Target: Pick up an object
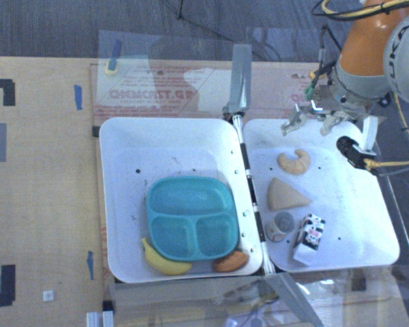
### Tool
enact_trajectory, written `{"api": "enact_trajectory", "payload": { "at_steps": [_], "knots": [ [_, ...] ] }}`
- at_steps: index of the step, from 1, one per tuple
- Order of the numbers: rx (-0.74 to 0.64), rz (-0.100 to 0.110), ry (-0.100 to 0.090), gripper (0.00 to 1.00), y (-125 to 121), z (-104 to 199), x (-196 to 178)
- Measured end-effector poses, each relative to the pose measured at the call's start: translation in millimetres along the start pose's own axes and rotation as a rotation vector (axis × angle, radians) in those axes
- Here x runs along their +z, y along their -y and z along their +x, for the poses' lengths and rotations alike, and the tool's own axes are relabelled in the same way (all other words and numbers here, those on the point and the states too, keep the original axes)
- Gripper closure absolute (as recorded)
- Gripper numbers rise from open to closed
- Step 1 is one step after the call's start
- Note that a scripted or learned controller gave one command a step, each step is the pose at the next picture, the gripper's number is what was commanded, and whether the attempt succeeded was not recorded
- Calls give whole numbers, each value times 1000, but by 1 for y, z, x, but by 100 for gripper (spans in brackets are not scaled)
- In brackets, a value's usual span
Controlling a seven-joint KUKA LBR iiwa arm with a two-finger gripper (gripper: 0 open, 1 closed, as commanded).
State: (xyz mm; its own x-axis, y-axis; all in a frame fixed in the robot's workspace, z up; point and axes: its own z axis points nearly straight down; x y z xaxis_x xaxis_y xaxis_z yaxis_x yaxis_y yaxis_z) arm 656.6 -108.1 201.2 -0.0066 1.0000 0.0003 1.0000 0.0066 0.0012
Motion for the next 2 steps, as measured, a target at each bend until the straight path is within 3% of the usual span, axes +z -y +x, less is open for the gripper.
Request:
{"api": "enact_trajectory", "payload": {
  "at_steps": [1,2],
  "knots": [
    [-124,-4,1,0,13,-26,109],
    [-120,-12,2,100,11,-28,95]
  ]
}}
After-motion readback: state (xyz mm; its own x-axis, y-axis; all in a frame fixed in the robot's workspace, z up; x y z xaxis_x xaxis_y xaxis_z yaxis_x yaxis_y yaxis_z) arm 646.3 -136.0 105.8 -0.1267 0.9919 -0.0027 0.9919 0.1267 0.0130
